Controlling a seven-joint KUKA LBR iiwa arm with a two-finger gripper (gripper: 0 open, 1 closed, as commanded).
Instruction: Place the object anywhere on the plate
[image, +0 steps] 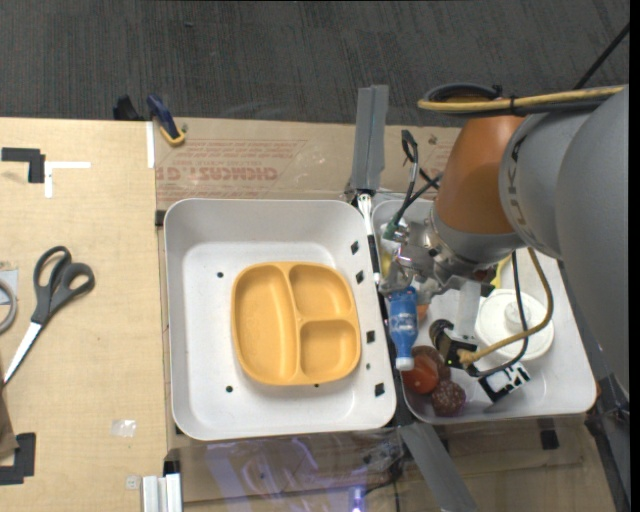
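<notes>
The grey arm with its orange band is reaching in over the right white bin (570, 385), its gripper (400, 262) hanging just above a blue tube-shaped bottle (402, 325) by the divider; its grip cannot be told. The divided orange plastic plate (296, 323) is sitting in the left white bin (190, 330). Reddish round objects (432, 382) are lying beside the bottle.

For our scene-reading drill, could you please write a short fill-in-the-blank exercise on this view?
1. The orange plate has ___ compartments.
2. The plate lies in the ___ white bin.
3. The blue tube lies in the ___ bin.
4. Black-handled ___ lie on the bench, left of both bins.

Missing: three; left; right; scissors
</notes>
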